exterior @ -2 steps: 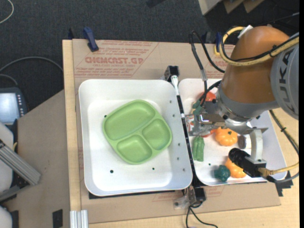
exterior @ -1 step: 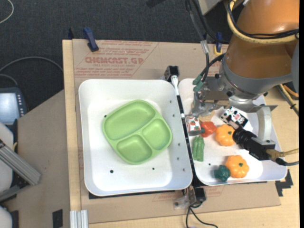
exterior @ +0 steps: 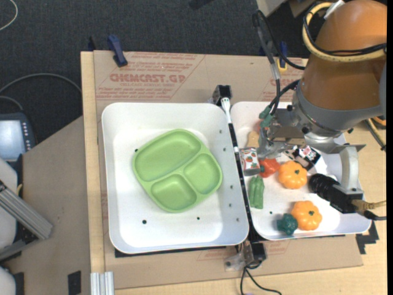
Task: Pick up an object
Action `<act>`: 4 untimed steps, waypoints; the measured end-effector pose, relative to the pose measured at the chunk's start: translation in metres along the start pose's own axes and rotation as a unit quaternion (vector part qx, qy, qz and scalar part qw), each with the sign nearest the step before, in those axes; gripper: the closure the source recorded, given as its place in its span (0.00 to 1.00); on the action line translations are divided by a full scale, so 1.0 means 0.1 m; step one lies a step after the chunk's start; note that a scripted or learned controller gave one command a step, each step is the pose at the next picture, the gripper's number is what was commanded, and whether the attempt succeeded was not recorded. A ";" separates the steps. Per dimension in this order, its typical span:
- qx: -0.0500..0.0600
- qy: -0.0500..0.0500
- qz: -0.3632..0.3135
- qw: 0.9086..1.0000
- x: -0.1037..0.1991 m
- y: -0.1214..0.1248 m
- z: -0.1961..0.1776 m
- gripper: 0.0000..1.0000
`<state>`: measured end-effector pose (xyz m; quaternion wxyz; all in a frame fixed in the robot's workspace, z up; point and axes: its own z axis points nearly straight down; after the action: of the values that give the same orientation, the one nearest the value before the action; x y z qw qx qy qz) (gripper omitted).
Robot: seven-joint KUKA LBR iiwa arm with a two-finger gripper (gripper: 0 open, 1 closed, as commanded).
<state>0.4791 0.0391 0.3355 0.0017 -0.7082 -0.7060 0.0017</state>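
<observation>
Claw (exterior: pixel 268 145) is down over the back-left part of the right bin (exterior: pixel 334 225), under the big grey and orange wrist. The view is from above and the wrist body blocks it, so I cannot tell if it is released or clenched, and nothing can be seen held in it. A small red-and-white box (exterior: pixel 249 160) is closest, just beside the claw tip on the bin's left edge; touching or not is unclear. A red piece (exterior: pixel 268 166) lies just in front of the claw, between the box and an orange pumpkin (exterior: pixel 293 175), which sits mid-bin, near the claw but apart from it. A small black-and-white item (exterior: pixel 307 155) is behind that pumpkin, partly under the wrist. A green pepper (exterior: pixel 256 192) lies along the left edge, in front of the box. A second orange pumpkin (exterior: pixel 306 215) is near the front edge, well apart from the claw, with a dark teal lump (exterior: pixel 286 224) touching or just beside it on its left. The left bin (exterior: pixel 123 214) holds a green divided plate (exterior: pixel 178 169) lying flat about mid-bin, well apart from the claw. Both bins rest on a cardboard sheet (exterior: pixel 153 72), and a blue clamp (exterior: pixel 116 50) sits at its back-left edge.
</observation>
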 end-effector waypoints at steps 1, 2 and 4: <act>-0.006 0.001 -0.004 1.000 0.42 0.00 -0.58 1.00; -0.007 0.000 0.000 1.000 0.02 0.00 -1.16 1.00; -0.005 0.001 -0.005 1.000 1.11 0.00 -0.50 1.00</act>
<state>0.4792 0.1504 0.3853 -0.0006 -0.7047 -0.7095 -0.0025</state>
